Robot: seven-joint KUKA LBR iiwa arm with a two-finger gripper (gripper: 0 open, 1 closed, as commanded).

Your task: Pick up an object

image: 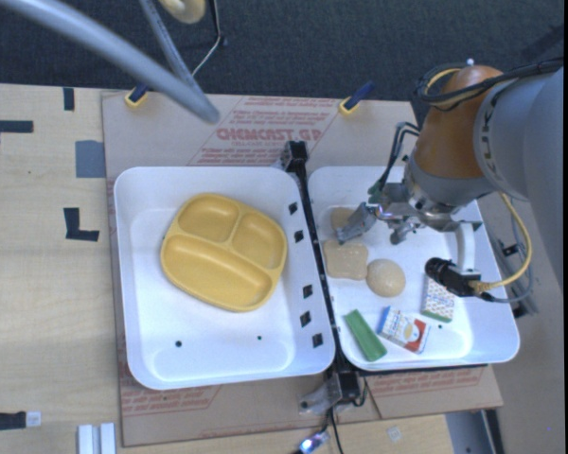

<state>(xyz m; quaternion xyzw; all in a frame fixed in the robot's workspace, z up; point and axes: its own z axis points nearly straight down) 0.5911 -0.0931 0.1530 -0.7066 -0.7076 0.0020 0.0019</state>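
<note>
My gripper (379, 227) hangs over the right bin (492, 343), its fingers spread open above the bin's upper left part. Nothing sits between the fingers. Just below the left finger lies a pale tan block (346, 260). A round beige ball (385, 277) rests to its right. A smaller tan piece (341, 218) lies behind the left finger, partly hidden. Nearer the front edge are a green bar (365, 335), a small red, white and blue box (402, 330) and a patterned white packet (439, 301).
The left bin (147, 348) holds a yellow divided plate (224, 250). A black ridge with clips (308, 253) separates the two bins. The arm's grey body and orange band (454, 130) loom over the right bin's back, with cables (497, 282) trailing at right.
</note>
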